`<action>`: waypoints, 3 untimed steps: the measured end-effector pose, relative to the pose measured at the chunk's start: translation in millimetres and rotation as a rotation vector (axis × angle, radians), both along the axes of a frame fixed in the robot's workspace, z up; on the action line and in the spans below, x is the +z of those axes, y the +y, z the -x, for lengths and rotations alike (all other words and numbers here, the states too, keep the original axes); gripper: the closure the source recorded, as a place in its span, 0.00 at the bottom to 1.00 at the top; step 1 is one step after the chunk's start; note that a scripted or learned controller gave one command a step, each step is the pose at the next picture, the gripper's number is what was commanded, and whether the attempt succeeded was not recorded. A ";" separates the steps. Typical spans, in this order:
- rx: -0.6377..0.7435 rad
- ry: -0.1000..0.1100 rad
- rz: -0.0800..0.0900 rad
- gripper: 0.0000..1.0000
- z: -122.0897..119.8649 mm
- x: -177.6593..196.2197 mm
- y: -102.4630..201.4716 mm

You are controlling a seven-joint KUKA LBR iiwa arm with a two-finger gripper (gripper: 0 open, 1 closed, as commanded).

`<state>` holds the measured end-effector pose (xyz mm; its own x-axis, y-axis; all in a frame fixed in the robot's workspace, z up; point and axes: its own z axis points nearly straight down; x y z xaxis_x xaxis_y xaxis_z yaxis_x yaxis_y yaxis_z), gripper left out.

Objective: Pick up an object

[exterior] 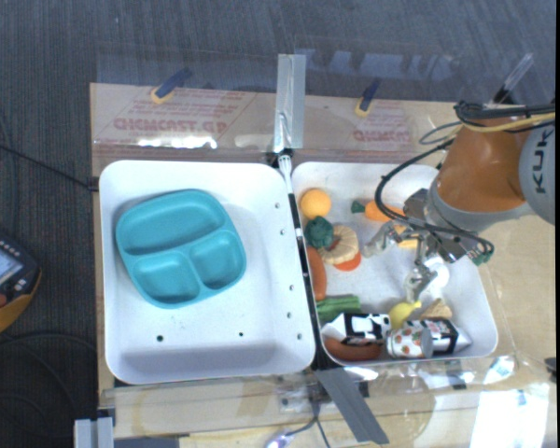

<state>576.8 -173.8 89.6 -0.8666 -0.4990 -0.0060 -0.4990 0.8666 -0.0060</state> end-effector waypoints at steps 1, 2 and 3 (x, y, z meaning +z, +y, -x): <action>0.080 -0.007 -0.001 0.00 -75.8 -0.2 65.0; 0.162 -0.001 0.002 0.00 -14.2 0.0 8.2; 0.212 -0.006 0.000 0.00 17.2 0.7 75.2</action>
<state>559.5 -98.5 90.3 -0.7423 -0.6700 -0.0105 -0.6699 0.7424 -0.0092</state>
